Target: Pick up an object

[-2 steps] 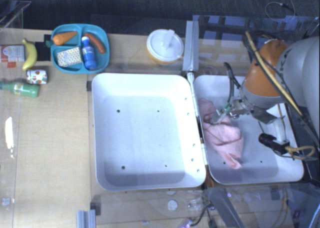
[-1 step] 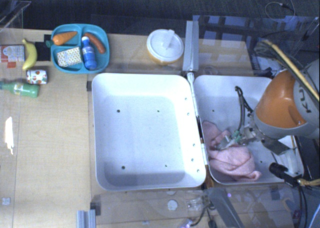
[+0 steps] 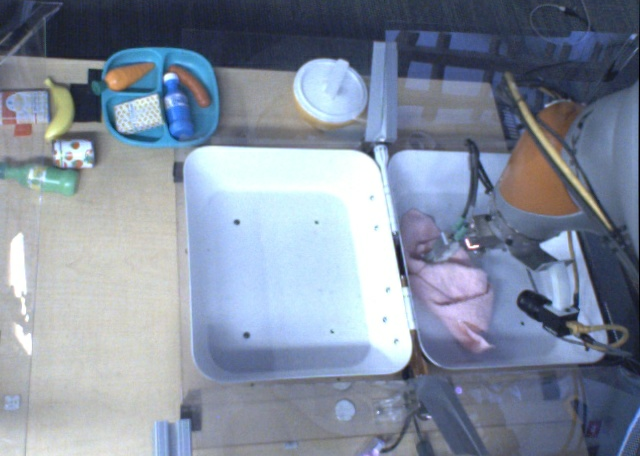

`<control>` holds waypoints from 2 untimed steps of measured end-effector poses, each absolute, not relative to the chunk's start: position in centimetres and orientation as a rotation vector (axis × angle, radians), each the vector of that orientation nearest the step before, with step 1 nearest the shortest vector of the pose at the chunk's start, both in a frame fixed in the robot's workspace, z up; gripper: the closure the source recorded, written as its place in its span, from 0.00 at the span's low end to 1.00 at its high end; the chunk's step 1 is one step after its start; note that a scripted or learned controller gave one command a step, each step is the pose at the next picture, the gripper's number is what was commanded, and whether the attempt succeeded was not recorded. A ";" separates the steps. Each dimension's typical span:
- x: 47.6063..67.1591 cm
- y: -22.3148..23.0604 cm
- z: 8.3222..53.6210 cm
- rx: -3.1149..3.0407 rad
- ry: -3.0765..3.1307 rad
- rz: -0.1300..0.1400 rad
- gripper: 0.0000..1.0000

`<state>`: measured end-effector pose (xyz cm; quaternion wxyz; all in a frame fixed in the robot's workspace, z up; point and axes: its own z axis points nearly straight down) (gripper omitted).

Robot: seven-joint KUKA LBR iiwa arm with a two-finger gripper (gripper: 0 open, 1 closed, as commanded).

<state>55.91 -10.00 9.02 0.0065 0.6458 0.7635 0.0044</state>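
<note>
A crumpled pink cloth (image 3: 452, 285) lies in the right bin (image 3: 432, 172), near its left wall, reaching toward the bin's front. My gripper (image 3: 464, 241) is low over the cloth's upper part, coming in from the right under the grey arm and its orange band (image 3: 535, 176). Its tips sit right at the cloth, where folds and the wrist hardware hide them.
The left bin (image 3: 285, 259) is beside it, sharing a raised divider. Behind the bins stand a white lidded cup (image 3: 330, 91) and a blue tray (image 3: 160, 94) of toy food. A banana (image 3: 60, 109), a can and a green bottle lie far left. Cables hang at right.
</note>
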 end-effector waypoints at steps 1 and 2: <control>60.8 -9.9 8.9 2.222 2.208 0.012 0.00; 67.1 -10.3 8.8 2.164 2.267 0.008 0.00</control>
